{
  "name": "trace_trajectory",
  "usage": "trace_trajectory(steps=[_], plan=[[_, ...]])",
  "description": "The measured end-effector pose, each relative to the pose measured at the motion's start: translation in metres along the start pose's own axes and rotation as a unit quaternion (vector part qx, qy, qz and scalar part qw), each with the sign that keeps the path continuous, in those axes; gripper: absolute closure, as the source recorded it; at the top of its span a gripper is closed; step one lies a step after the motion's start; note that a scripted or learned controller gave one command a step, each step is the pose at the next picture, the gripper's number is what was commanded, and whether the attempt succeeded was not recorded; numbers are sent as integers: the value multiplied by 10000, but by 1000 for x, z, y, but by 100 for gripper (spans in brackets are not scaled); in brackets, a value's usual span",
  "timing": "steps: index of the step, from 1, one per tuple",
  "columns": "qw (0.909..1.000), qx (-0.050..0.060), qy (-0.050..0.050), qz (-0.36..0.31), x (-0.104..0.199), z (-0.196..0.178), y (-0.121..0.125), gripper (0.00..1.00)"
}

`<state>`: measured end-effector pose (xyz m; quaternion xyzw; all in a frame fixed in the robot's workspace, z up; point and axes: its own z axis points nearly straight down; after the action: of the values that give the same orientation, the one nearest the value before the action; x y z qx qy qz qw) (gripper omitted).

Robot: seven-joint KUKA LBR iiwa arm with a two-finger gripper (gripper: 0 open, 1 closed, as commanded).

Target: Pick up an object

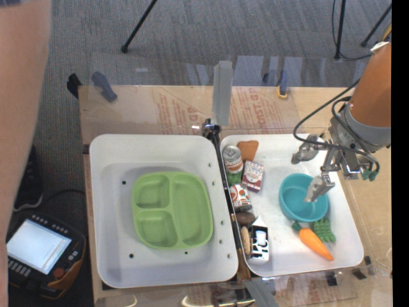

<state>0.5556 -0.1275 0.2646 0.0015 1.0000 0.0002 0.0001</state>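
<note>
The right bin (pixel 348 235) holds several small items: a teal bowl (pixel 300 204), an orange carrot (pixel 316 244) with a green leafy piece (pixel 324 229), a red and white carton (pixel 253 175), two small cans (pixel 232 160) (pixel 240 197), an orange wedge (pixel 248 148) and a black and white box (pixel 259 243). My gripper (pixel 309 175) hangs over the bowl's upper right rim, open. One fingertip (pixel 317 190) is above the bowl's inside and the other (pixel 303 153) is up and left of the bowl. Nothing is between them.
The left bin (pixel 108 165) holds a green divided plate (pixel 171 210). A dark brown item (pixel 244 219) and a tan oval one (pixel 245 238) lie along the divider between the bins. Cables hang from the arm at the right edge (pixel 358 165).
</note>
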Motion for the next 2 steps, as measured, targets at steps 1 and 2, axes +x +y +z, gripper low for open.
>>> trace_trajectory(steps=[1, 2], plan=[[9999, -13, 49, 114, 14, 96, 5, 0], [10000, -12, 29, 86, 65, 180, -23, 0]])
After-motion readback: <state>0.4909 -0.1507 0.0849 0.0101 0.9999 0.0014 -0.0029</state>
